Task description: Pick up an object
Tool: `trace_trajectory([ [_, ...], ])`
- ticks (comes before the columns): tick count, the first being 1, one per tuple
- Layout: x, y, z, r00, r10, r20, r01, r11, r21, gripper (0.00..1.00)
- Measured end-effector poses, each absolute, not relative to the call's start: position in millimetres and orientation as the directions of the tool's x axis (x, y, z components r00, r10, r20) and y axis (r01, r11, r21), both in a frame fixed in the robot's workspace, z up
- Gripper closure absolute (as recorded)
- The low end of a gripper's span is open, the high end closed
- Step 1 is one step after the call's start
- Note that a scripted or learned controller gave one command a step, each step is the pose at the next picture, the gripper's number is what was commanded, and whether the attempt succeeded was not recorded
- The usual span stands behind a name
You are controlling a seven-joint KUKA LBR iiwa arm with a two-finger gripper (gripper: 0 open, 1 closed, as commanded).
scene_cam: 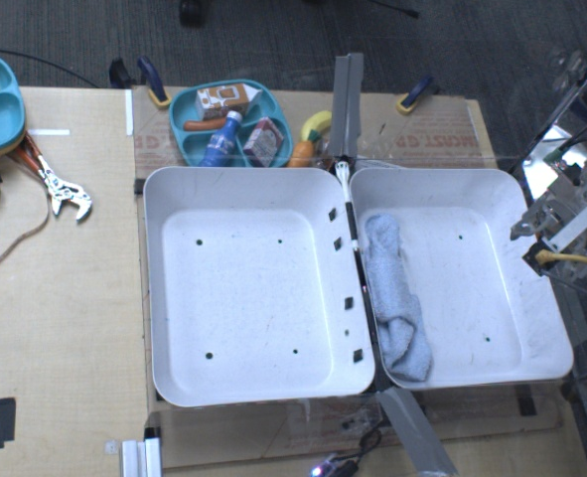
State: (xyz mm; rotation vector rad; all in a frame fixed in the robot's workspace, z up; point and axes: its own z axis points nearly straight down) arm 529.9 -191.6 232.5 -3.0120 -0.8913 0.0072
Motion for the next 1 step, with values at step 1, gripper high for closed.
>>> trace_trajectory([
  [1,509.0,-217.0,181.7,0.954,0.299,-0.006,0.299,-0.954,-0.003,0.00],
])
